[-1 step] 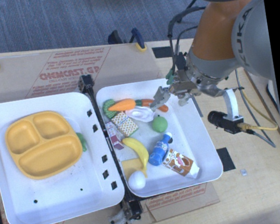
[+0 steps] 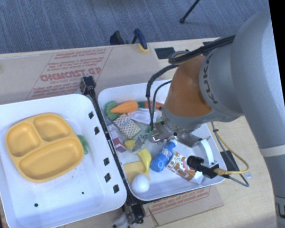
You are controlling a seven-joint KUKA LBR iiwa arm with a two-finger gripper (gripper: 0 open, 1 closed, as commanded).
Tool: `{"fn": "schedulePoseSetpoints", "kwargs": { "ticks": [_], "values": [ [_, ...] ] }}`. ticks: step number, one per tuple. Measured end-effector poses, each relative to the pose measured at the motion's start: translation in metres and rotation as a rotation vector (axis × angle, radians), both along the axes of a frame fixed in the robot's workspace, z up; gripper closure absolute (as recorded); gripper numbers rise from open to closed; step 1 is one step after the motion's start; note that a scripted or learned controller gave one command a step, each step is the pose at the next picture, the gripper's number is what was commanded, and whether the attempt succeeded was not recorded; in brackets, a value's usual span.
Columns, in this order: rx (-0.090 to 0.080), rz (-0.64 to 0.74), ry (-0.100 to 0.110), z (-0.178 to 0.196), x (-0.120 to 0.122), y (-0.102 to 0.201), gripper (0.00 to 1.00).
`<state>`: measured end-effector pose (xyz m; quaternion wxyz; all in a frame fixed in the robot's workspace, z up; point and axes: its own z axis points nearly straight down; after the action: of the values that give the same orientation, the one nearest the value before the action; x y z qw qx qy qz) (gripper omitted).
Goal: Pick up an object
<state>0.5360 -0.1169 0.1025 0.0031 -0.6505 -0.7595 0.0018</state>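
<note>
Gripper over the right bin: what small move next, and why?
Probably lower straight down a little. The gripper sits low among the right bin's clutter, beside the blue bottle and yellow piece, and nothing shows between its fingers.

The arm (image 2: 218, 82) reaches into the right bin (image 2: 212, 172), its hand (image 2: 154, 134) low among clutter near a carrot (image 2: 125, 107). A yellow tray (image 2: 43, 147) fills the left bin (image 2: 19, 216).

This is a robotics lab test bench. A grey KUKA arm (image 2: 244, 78) reaches over two white bins (image 2: 8, 212) on protective brown cardboard (image 2: 71, 68), fastened at the bench's far edge with blue clamps (image 2: 140, 38). Loose cables (image 2: 231, 164) trail over grey carpet (image 2: 115, 7).
</note>
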Motion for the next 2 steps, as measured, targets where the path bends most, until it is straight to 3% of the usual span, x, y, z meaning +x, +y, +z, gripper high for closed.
{"fn": "schedulePoseSetpoints", "kwargs": {
  "ticks": [1, 2],
  "values": [
    [0.000, 0.006, -0.001, 0.012, 0.001, 0.000, 1.00],
    [-0.001, 0.082, -0.006, 0.118, -0.008, 0.036, 1.00]
  ]
}}
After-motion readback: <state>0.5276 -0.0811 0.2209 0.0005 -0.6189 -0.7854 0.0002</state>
